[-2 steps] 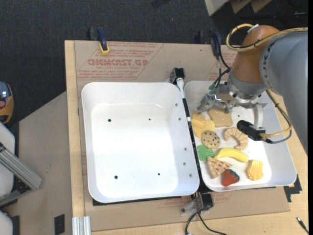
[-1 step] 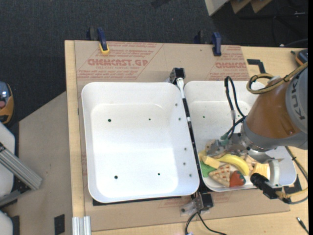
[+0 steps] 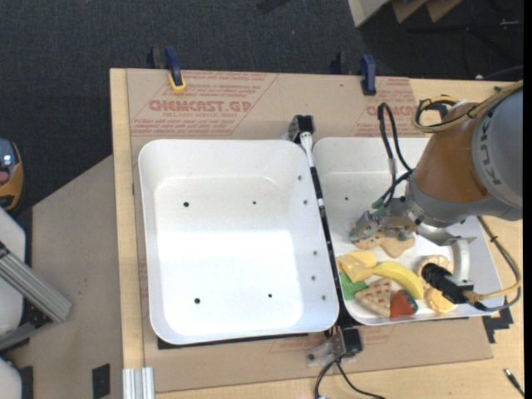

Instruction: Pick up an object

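Observation:
My gripper (image 3: 371,224) is low in the right bin (image 3: 349,160), near its middle, with the grey and orange arm reaching in from the right. Its tip is right at a tan bread-like piece (image 3: 387,243), and I cannot tell whether it touches it. Just in front lie a yellow banana (image 3: 399,274), a pale yellow cheese wedge (image 3: 357,264), a small green piece (image 3: 350,287), a pizza slice (image 3: 376,297), a red strawberry (image 3: 402,305) and an orange round piece (image 3: 439,302).
The left bin (image 3: 150,165) sits beside the right one, with a black divider rail (image 3: 320,214) between them. Blue clamps (image 3: 174,63) (image 3: 366,69) hold the board at the back. Cables loop above the wrist.

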### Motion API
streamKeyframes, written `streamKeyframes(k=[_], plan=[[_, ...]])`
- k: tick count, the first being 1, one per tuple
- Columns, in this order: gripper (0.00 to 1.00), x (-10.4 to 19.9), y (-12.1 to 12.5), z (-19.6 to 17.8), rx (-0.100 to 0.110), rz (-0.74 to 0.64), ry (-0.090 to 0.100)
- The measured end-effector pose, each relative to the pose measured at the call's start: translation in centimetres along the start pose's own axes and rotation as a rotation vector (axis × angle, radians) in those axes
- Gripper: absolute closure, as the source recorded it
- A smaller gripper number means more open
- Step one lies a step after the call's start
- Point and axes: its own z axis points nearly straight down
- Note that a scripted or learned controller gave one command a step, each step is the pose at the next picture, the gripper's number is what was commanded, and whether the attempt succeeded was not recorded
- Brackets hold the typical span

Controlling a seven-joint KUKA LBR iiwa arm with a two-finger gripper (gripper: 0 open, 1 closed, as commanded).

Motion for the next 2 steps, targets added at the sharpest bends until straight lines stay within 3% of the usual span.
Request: streamKeyframes(k=[1,2], plan=[[1.0,-0.12,0.01,-1.15,-0.005,0.002,-0.003],[1.0,-0.12,0.0,-2.11,-0.005,0.003,-0.003]])
